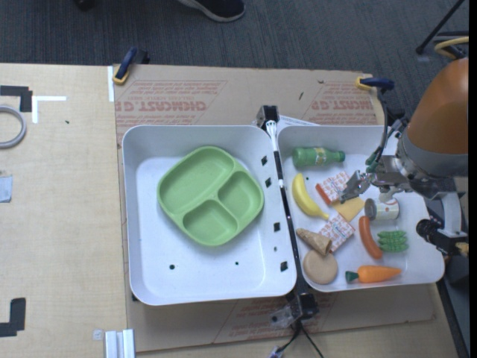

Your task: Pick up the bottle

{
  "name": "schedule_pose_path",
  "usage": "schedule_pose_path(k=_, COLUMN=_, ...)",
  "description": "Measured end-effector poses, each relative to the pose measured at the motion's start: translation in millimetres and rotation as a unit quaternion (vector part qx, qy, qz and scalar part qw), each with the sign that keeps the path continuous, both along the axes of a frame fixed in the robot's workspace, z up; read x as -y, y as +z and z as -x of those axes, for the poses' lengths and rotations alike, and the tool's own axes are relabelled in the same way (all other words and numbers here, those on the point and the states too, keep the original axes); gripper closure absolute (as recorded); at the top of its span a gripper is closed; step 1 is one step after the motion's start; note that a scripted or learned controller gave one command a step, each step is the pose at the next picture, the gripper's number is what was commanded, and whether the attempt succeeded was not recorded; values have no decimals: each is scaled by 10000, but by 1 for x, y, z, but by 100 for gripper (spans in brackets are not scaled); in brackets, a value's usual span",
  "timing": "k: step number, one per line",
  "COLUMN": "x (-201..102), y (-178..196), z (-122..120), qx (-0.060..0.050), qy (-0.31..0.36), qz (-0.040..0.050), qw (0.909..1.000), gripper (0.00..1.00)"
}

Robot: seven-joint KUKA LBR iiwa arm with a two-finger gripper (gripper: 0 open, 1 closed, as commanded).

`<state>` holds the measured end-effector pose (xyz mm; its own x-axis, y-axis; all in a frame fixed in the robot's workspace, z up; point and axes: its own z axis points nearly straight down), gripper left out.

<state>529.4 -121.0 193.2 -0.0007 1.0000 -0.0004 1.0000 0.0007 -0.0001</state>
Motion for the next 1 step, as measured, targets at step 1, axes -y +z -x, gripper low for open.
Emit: schedule_pose_path(k=1, x=0, y=10, z=-1, qx=5, qy=-3, qz=2, qw=10000, gripper=100)
